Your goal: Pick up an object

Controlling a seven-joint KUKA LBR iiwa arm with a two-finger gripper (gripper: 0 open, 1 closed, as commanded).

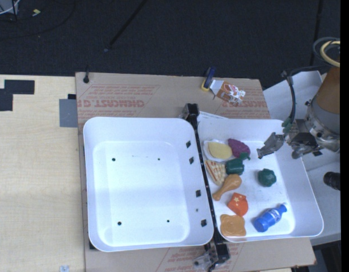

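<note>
Camera view, slanted down: right white bin (310, 208) holds toys. Nearest along its front edge lie a blue plastic bottle (269, 217) and an orange flat piece (233, 225). Farther back sits a dark green rounded toy (266, 177), the likeliest pick. Beyond it, near the bin's far right rim, hovers the grey two-finger gripper (270, 145), its spread impossible to tell. Risk: the round toy could roll from a closing pinch.

- The pale wooden desk (32, 169) carries a brown cardboard sheet (140, 95).
- Two white bins sit on the cardboard: left bin (97, 135), right bin (305, 208).
</note>
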